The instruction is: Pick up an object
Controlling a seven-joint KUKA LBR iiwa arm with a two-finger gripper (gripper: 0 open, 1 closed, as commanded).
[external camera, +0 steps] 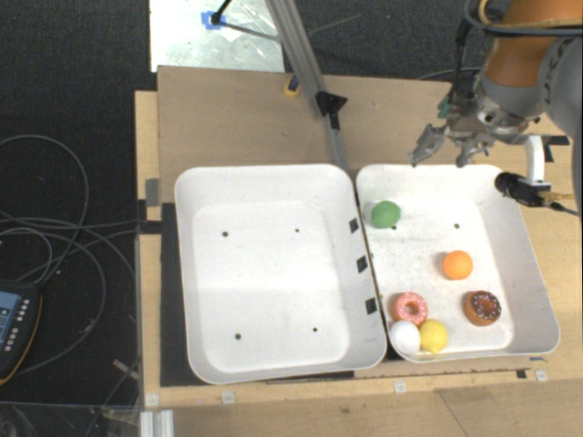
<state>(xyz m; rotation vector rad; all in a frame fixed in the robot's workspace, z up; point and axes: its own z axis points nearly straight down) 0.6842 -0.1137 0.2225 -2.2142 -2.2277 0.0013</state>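
The gripper (444,152) hung over the far rim of the right bin (524,244), its two fingers (423,147) spread apart with nothing between them. Nearest below the fingers lay a green ball (385,214); farther off sat an orange ball (457,265), then a pink doughnut (410,308), a chocolate doughnut (482,308), a white ball (404,337) and a yellow ball (434,336). The left bin (196,271) stood well off to the fingers' side.
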